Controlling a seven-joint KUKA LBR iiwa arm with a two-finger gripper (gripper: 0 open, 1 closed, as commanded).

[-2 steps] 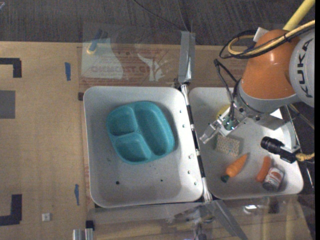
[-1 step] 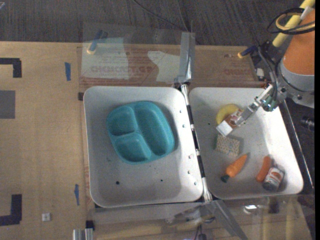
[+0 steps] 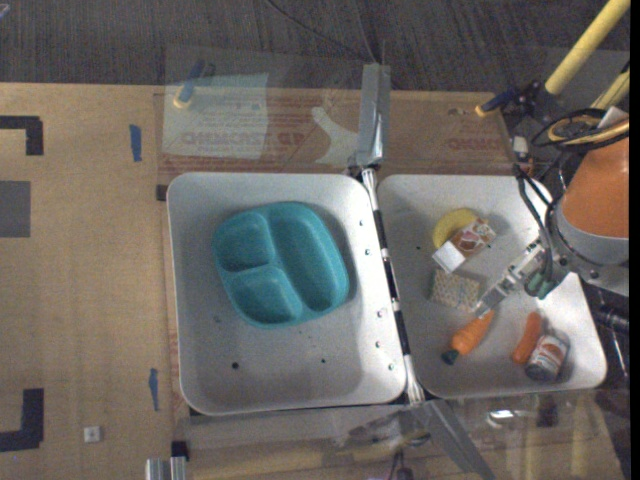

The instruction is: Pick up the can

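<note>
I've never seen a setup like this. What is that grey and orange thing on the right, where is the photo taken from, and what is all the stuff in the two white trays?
The grey and orange thing is a robot arm, reaching in from the right. At its tip sits a two-finger pincer for grasping. The photo comes from one fixed camera above the bench, looking down at a slant.

Two shallow white bins sit side by side. The left bin holds a teal divided plate. The right bin holds small items: a yellow piece, a small printed box, a speckled square pad, two toy carrots, and the can near the front right corner.

The arm's job is to pick up that can. The pincer is over the middle of the right bin, near the pad, some way from the can, and I see nothing held between its fingers.
</note>
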